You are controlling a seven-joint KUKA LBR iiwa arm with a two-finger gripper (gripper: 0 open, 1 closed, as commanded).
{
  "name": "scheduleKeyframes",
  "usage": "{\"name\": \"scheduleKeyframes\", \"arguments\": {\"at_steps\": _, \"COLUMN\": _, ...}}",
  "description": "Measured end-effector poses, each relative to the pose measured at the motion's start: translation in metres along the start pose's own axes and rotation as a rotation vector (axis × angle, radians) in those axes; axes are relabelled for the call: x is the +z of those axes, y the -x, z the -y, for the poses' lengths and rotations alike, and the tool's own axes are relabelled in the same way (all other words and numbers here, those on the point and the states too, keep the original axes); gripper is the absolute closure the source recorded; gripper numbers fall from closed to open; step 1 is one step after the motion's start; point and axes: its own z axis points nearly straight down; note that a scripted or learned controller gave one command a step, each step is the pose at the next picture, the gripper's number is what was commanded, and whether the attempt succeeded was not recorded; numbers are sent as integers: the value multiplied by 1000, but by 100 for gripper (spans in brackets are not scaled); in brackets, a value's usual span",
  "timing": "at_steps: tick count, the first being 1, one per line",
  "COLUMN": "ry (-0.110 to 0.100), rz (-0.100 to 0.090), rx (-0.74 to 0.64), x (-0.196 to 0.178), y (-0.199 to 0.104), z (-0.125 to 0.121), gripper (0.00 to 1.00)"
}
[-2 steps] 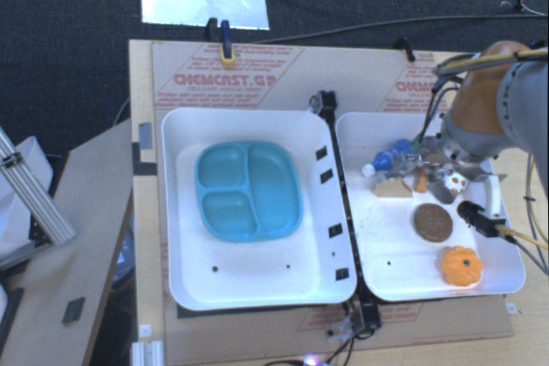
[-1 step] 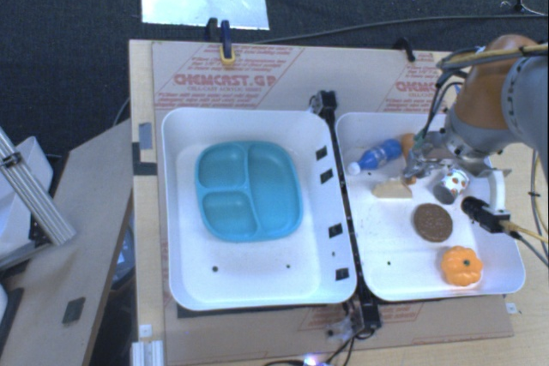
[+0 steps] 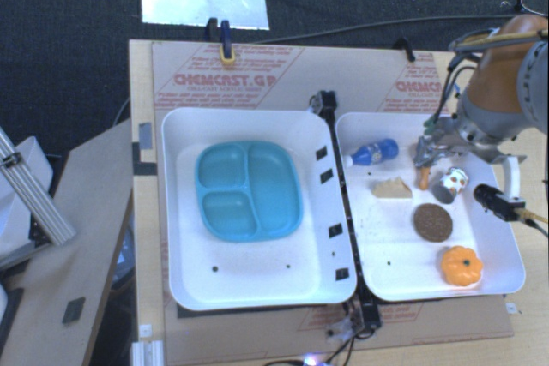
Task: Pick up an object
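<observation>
The right bin [image 3: 403,283] holds a blue bottle [image 3: 374,153] on its side, a tan wedge [image 3: 391,188], a round brown cookie [image 3: 433,222], an orange pumpkin [image 3: 461,265], a small grey and white cup-like object [image 3: 449,183] and a thin orange piece [image 3: 423,177]. My gripper [image 3: 426,157] reaches in from the right and hangs low over the bin's far right part. It is just above the orange piece, right of the bottle and left of the cup-like object.
The left bin [image 3: 197,270] holds a blue divided plate [image 3: 249,189]. A black ridge with clips [image 3: 336,201] separates the two bins. The grey arm with its orange band [image 3: 502,73] and a black attachment [image 3: 493,201] overhang the right bin's right edge.
</observation>
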Motion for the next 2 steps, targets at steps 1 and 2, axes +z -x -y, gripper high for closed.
{"name": "scheduleKeyframes", "arguments": {"at_steps": 1, "ry": 0, "rz": 0, "rx": -1, "x": -45, "y": -3, "z": -7, "gripper": 100}}
{"name": "scheduleKeyframes", "arguments": {"at_steps": 2, "ry": -1, "rz": 0, "rx": -2, "x": -76, "y": -3, "z": -8, "gripper": 100}}
